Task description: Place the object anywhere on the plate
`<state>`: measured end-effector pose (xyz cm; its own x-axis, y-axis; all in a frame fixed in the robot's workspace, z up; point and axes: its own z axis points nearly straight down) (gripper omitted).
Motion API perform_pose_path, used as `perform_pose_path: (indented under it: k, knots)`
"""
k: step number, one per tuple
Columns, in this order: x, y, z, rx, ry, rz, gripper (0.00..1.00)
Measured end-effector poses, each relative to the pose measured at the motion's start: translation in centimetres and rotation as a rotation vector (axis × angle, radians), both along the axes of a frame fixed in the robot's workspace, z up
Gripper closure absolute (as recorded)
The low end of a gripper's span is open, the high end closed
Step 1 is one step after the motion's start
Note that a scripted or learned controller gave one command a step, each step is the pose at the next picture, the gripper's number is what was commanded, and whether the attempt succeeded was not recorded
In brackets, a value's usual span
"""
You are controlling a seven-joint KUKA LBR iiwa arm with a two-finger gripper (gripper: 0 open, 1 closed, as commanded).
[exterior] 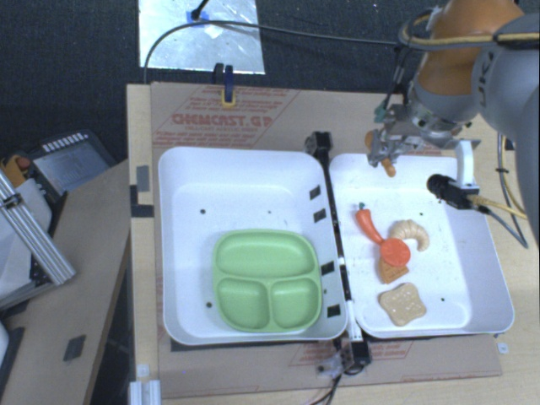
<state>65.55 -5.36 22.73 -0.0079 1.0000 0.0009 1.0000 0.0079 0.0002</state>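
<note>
- Nearest the camera, at the lower middle of the frame, sits the green plate (268,279), a three-compartment tray resting in the left bin (245,175).
- Lower right of it, in the right bin (481,260), lies a tan toast-shaped piece (402,303), closest to that bin's front edge.
- Above the toast are a red round piece on a brown base (394,257), touching a pale croissant-shaped piece (411,234) to its right.
- Just left of those lies a carrot-like orange piece (367,224); its long axis runs on a slant, green tip toward the upper left, blunt end toward the lower right.
- My gripper (387,159) hangs at the upper right of the frame, over the back rim of the right bin.
- Between my fingers shows a small orange-brown object (388,168), pinched at its top; it hangs with its long axis nearly upright, its free end pointing down and a little right.
- That object is well apart from the plate, which is in the other bin.
</note>
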Motion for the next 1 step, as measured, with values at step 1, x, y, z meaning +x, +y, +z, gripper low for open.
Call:
perform_pose_path:
  k: [1]
  knots:
    - [-1.19, 5.83, 0.72, 0.002, -0.001, 0.002, 1.00]
